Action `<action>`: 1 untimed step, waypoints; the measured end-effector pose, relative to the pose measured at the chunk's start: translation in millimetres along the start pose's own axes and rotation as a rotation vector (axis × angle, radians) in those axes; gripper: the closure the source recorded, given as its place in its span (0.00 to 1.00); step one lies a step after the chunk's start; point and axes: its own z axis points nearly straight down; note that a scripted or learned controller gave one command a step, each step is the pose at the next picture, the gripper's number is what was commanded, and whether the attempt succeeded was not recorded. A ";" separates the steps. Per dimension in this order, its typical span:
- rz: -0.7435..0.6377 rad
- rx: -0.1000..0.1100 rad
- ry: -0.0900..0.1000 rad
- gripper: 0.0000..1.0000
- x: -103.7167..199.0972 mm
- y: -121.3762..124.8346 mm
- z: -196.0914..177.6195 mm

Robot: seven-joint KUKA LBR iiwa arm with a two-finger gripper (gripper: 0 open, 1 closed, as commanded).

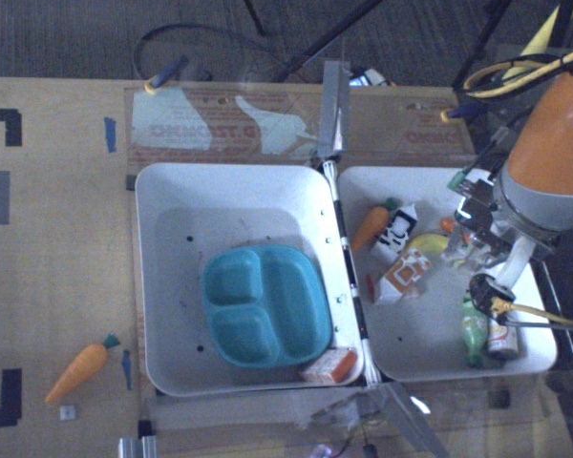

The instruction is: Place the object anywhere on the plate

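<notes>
Gripper [470, 222] above shallow white right bin [411, 343]; grip cannot be told.
Teal compartmented plastic plate [265, 305] mid left bin [172, 219], floor showing around.

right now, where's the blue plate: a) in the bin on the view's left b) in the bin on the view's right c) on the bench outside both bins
a: the blue plate lies flat on the floor of the left-hand bin, beside a small orange carton.
</notes>
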 end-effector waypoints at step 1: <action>-0.300 0.003 0.001 1.00 50.7 -41.9 61.7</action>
